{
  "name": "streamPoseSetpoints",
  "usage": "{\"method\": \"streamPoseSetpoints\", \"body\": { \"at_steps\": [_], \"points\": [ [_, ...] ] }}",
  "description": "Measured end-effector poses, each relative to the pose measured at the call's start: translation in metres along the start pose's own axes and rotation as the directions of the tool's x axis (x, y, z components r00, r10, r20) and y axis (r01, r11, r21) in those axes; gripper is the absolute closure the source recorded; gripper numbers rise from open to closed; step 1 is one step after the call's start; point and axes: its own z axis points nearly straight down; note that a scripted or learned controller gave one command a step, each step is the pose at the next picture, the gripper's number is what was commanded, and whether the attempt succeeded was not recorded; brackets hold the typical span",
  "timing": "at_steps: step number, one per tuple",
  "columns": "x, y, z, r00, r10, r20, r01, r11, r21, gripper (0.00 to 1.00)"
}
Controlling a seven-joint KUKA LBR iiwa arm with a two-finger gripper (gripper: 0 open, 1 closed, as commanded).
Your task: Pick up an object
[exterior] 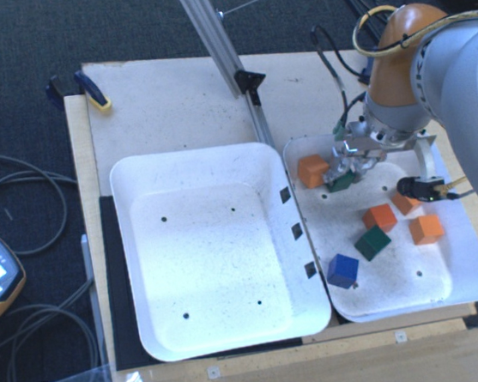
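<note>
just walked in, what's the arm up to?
The arm is reaching in from the right, with its gripper low over the far end of the right bin, beside an orange block. A small dark green piece sits right at the fingertips, but I can't tell whether it is gripped. More blocks lie loose in that bin: three orange ones, a green one and a blue one. The left bin sits alongside.

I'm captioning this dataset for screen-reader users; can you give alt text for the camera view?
A grey and orange robot arm reaches from the right into the right bin, its gripper low beside an orange block. Scattered nearer are more orange blocks, a green block and a blue block; the left bin sits alongside.
</note>
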Motion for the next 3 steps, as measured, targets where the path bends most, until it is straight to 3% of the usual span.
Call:
{"method": "streamPoseSetpoints", "body": {
  "at_steps": [1, 2, 3],
  "points": [
    [0.074, -0.004, -0.100, 1.000, 0.000, 0.004, 0.000, 0.999, -0.054, 1.00],
    [0.119, -0.053, -0.092, 1.000, 0.002, 0.003, -0.002, 0.999, -0.039, 1.00],
    [0.203, -0.060, -0.091, 1.000, -0.003, 0.002, 0.003, 0.999, -0.042, 1.00]
  ]
}}
